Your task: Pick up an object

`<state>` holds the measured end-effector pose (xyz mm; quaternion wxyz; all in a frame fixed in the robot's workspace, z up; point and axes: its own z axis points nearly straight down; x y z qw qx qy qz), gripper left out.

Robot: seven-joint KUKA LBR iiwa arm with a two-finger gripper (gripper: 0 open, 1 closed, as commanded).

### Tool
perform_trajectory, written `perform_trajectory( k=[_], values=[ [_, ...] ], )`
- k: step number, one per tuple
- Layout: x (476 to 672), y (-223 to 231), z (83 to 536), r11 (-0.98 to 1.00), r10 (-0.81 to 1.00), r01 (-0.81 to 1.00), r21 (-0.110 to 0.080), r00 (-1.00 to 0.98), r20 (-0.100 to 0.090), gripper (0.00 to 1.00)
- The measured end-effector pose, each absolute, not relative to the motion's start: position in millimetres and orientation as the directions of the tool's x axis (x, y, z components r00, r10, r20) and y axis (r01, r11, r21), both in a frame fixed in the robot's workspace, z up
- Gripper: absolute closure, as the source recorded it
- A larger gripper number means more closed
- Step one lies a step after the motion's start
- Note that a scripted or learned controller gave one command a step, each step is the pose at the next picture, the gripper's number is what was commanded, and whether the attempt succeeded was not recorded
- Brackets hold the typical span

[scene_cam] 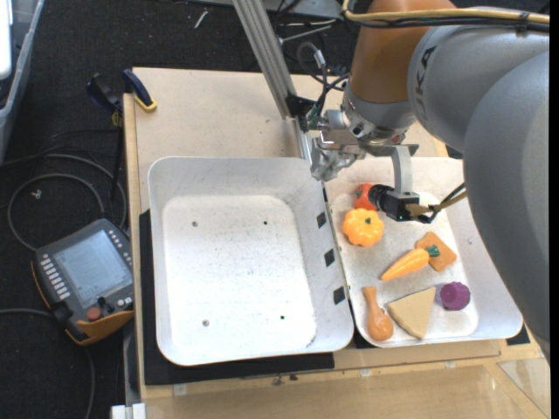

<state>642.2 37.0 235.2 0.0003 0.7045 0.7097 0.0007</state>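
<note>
My gripper hangs over the ridge between the two bins, near their far edge. It is just up and left of the toys in the right bin. Closest to it are a small red-orange piece and a yellow pumpkin. Further toward the front lie a carrot, an orange block, a purple ball, a tan cheese wedge and an orange drumstick. I see nothing held at the gripper.
The left bin lies beside the right one. A slanted metal bar runs down to the gripper from the top. A blue and yellow tool lies at the bench's far left corner. The arm's bulk covers the right side.
</note>
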Motion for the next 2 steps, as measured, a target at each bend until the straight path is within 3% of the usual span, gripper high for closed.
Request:
perform_trajectory(
  k=[1, 2],
  values=[
    [661.0, 82.1, 244.1, 0.007, 1.0, 1.0, 0.004, -0.007, 0.002, 1.0],
    [660.2, 78.8, 243.5, 0.003, 1.0, 1.0, 0.0, -0.003, -0.001, 0.0]
  ],
)
